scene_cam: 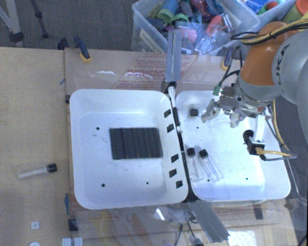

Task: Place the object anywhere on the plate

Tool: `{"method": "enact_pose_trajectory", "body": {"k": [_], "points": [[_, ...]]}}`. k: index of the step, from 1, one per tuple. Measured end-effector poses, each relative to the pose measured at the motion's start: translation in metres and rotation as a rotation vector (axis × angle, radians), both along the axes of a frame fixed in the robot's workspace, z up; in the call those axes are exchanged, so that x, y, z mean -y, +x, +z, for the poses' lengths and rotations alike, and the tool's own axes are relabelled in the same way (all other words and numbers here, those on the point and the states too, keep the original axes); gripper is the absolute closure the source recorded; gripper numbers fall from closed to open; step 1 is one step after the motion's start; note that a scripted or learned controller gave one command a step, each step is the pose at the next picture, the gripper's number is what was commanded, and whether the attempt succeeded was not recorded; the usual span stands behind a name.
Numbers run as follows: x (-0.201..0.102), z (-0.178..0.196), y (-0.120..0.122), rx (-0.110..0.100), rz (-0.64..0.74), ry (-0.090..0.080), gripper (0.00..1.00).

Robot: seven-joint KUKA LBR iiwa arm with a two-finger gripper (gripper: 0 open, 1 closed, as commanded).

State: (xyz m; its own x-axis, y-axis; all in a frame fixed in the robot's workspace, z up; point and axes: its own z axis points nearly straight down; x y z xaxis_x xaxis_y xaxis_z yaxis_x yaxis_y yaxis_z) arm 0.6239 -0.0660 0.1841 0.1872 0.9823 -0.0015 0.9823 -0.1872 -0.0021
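Observation:
A dark grey ridged plate (136,143) lies flat in the middle of the left bin (86,188). In the right bin (252,184), two clear vials with black caps (191,155) (207,162) lie side by side near the divider. A small black piece (193,112) rests near that bin's far left corner. My gripper (222,116) hangs over the far part of the right bin, to the right of the black piece. Its fingers (209,112) stand open with nothing between them.
A black-clipped divider (174,146) runs between the two bins. A clear tub of colourful toys (198,18) stands behind the bins. Another clear vial with a black cap (37,171) lies on the bench to the left. A cable (264,149) loops beside the wrist.

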Motion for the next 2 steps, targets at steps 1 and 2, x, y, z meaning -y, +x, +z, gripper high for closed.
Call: {"method": "enact_pose_trajectory", "body": {"k": [1, 2], "points": [[-0.076, 0.000, -0.029, -0.001, 0.522, 0.003, 1.00], [-0.153, 0.000, -0.056, -0.002, 0.335, 0.003, 1.00]]}}
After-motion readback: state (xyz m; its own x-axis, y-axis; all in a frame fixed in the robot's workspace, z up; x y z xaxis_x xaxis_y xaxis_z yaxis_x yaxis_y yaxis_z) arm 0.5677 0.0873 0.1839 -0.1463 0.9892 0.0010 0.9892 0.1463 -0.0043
